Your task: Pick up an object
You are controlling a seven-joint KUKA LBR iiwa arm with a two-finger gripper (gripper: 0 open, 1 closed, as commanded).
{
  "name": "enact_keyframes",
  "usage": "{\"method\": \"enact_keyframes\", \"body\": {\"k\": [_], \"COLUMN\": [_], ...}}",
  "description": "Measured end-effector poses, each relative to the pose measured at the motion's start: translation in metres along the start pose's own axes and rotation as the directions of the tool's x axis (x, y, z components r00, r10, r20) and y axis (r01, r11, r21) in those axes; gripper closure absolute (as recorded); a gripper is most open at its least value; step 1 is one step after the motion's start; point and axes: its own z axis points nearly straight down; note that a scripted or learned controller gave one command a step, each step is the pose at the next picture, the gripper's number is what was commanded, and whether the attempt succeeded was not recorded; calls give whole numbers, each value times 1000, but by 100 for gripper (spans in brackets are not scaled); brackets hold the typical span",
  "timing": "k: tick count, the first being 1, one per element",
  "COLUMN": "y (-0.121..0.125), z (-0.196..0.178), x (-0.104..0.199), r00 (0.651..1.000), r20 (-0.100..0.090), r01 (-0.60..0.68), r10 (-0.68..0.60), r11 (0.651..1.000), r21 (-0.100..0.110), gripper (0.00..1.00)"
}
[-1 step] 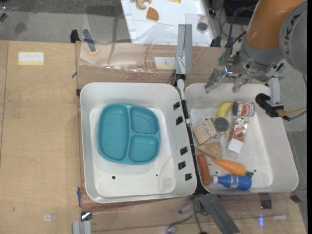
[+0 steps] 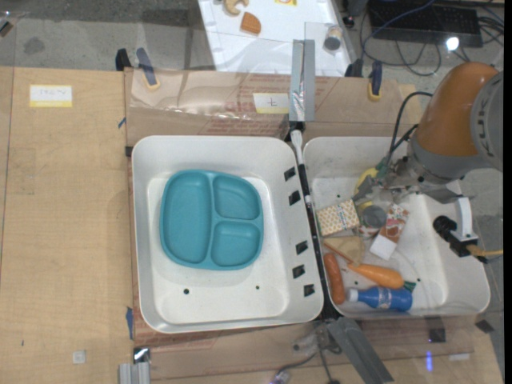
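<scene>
Nearest camera: blue bottle (image 2: 382, 298) lies on its side along the near wall of the right bin (image 2: 472, 290).
End effector: mine (image 2: 382, 184) sits low over the right bin's upper middle, at its 12 o'clock; whether it grips anything I cannot tell.
Around it: grey round piece (image 2: 373, 216) at its 6 o'clock, patterned packet (image 2: 337, 217) at 8 o'clock, white block (image 2: 383, 247) lower down.
Carrots: one orange carrot (image 2: 374, 274) just above the bottle, a second carrot (image 2: 334, 279) at the bottle's 9 o'clock.
Arm: orange band (image 2: 452, 106) at 1 o'clock from the end effector.
Left bin (image 2: 152, 214): teal divided plate (image 2: 212, 218) in its middle.
Bench (image 2: 56, 214): tan, carrying both bins.
</scene>
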Motion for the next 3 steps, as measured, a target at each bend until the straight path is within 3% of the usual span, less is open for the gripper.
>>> {"method": "enact_keyframes", "body": {"k": [1,2,3], "y": [-74,-107,-107], "z": [11,11,3], "x": [-27,-45,-48], "r00": [990,986,985], "r20": [1,0,3], "r01": [-139,-164,-170], "r10": [139,164,170], "r11": [990,986,985], "r21": [-5,-7,-9], "gripper": [0,0,100]}}
